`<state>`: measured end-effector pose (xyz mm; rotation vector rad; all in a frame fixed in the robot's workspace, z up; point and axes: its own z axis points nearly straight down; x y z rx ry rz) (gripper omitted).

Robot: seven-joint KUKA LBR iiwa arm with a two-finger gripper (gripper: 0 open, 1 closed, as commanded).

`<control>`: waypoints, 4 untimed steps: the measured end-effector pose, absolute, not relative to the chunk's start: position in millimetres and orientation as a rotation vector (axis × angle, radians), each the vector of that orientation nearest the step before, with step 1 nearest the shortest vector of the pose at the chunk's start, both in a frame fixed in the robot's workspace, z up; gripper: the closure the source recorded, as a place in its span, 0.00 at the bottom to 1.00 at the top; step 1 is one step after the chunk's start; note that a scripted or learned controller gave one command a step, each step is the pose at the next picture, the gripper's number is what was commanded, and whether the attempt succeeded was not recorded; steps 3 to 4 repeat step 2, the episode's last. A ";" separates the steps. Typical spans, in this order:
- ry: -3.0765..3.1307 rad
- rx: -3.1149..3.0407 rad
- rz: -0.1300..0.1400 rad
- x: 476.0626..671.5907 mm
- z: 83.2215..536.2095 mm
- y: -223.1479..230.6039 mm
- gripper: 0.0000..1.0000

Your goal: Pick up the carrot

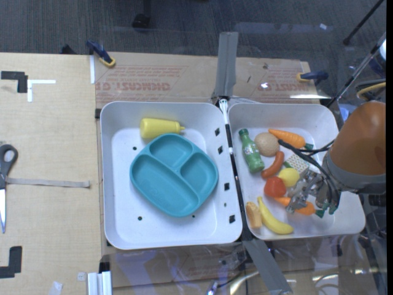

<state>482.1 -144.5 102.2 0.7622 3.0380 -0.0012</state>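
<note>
1. Two white bins sit side by side on the desk (43,165): the left bin (110,165) and the right bin (325,112).
2. The left bin holds a blue divided plate (174,174) and, just behind it, a yellow bottle (161,127).
3. The carrot (287,137) lies near the back of the right bin, pointing left, just beside a beige round thing (266,143).
4. A green bottle (250,150) stands tilted at the left side of that bin, with a red sausage (274,163) next to it.
5. A yellow lemon (288,177), a red tomato (275,187), a banana (274,219) and an orange piece (253,214) crowd the front of the bin.
6. The arm (362,146) comes in from the right, and its end effector (305,195) hangs low over the right bin, in front of the carrot and apart from it.
7. I cannot tell how far open the end effector is, nor whether it has hold of anything; an orange scrap (314,210) shows just under it.
8. Scissors (6,165) lie at the left edge of the desk.
</note>
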 end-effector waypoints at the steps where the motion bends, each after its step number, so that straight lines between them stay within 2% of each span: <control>1: 2.873 1.264 -0.001 509.5 192.0 -73.8 1.00; 2: 2.881 1.247 -0.002 622.4 283.4 -9.1 1.00; 4: 2.881 1.247 -0.002 622.4 283.4 -9.1 1.00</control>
